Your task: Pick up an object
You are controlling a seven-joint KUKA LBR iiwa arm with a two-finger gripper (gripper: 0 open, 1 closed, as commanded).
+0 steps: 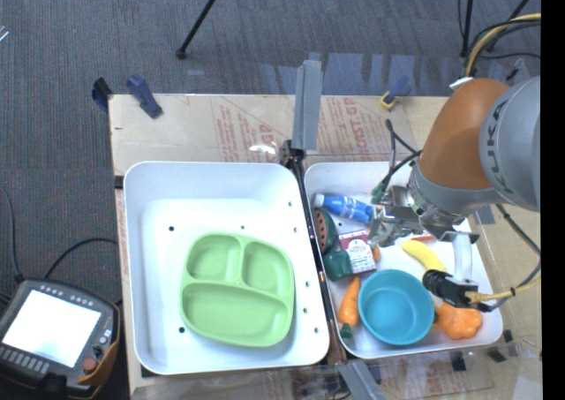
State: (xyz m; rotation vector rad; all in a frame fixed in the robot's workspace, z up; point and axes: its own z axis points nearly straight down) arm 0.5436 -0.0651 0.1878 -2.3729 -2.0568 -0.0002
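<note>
The jaws (393,223) hang low in the right shallow white bin (491,301), above its clutter; how wide they stand I cannot tell. Just left of them and a little lower lies a small red-and-white packet (357,254), the likeliest target, beside a blue-and-white tube (346,207) running left-right. A round blue plastic bowl (396,305) sits below, a yellow banana (425,255) to the right.

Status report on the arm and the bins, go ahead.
Gripper low in right bin, over the clutter. Nothing seen held. Blue bowl, banana, carrot packed close. Green tray alone in left bin.
</note>
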